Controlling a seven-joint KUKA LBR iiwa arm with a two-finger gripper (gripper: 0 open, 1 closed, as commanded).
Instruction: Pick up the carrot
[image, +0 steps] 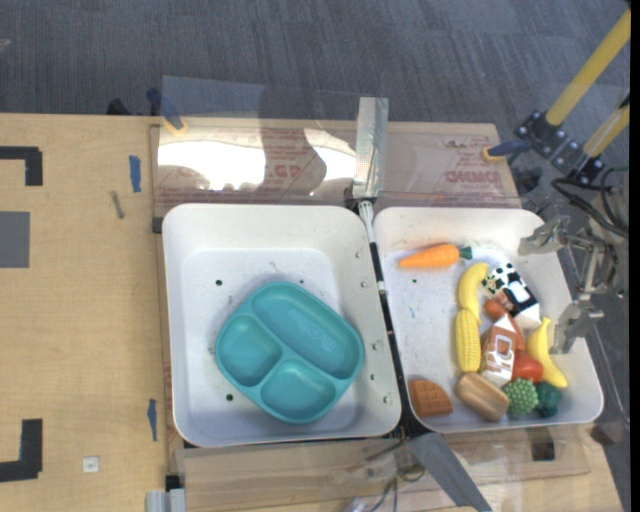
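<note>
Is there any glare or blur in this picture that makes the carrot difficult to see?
In the camera view, strong glare lies on the clear sheet behind the left bin, away from the carrot; the carrot itself is evenly lit and sharp enough, with soft shadows; the whole view is slightly grainy.

Crowded heap in the right bin, partly hidden

The carton (500, 352) lay under neighbouring toys, only its face showing; the broccoli (520, 396) and the dark green piece (548, 399) beside it overlapped, too small to identify. The black-and-white toy (511, 288) was unclear. The counter (70, 300) was cut off at the left edge.
</note>
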